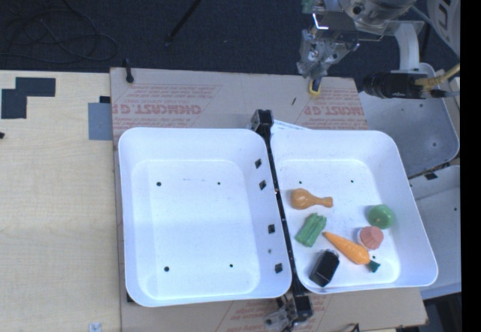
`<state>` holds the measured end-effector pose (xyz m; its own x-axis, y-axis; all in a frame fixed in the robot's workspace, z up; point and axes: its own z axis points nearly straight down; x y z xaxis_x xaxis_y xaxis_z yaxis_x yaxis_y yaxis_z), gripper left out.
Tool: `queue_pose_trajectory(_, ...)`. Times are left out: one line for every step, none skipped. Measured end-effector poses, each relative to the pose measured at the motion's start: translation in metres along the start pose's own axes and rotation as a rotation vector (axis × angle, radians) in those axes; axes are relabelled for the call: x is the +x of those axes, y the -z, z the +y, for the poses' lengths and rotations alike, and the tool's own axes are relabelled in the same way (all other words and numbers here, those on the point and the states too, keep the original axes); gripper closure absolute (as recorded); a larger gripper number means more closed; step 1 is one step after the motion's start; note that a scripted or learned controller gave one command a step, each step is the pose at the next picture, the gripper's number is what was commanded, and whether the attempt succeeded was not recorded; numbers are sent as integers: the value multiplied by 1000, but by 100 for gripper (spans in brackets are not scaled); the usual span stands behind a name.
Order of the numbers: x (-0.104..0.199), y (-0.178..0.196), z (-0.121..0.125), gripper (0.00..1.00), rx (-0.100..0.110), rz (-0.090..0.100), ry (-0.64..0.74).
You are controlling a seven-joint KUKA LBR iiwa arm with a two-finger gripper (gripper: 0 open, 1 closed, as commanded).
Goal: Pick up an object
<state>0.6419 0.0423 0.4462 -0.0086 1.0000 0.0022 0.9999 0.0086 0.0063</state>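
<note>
Arm: grey, orange band above the wrist, entering at upper right, raised above the desk beyond the far rim of the bins.
Claw (316,83): hangs over the cardboard sheet (188,101) behind the right bin, well apart from every object; nothing sits between its tips (whether released or clenched cannot be told at this size).
Left bin (135,150): shallow, white, beside the right bin, a black clip strip between them.
Right bin (391,150): shallow, white, holds all the objects in its near half.
Orange drumstick-shaped toy (310,200): near the bin's middle, lying flat.
Green ridged piece (310,230): just below the drumstick toy.
Toy carrot (347,247): orange, lying slantwise, its dark green end towards the near right.
Black block (325,267): near rim, just beside the carrot's tip.
Pink round piece (370,237): touching the carrot's right side.
Green round piece (381,215): right side, just above the pink one.
</note>
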Motion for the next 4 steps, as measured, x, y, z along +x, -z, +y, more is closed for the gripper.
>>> queue_pose_trajectory(69, 97, -15, 100, 0, 0, -2)
queue_pose_trajectory(155, 82, 4, 100, 12, -2, -1)
queue_pose_trajectory(153, 93, 3, 100, 15, -6, 0)
queue_pose_trajectory(154, 102, 3, 100, 19, -7, 7)
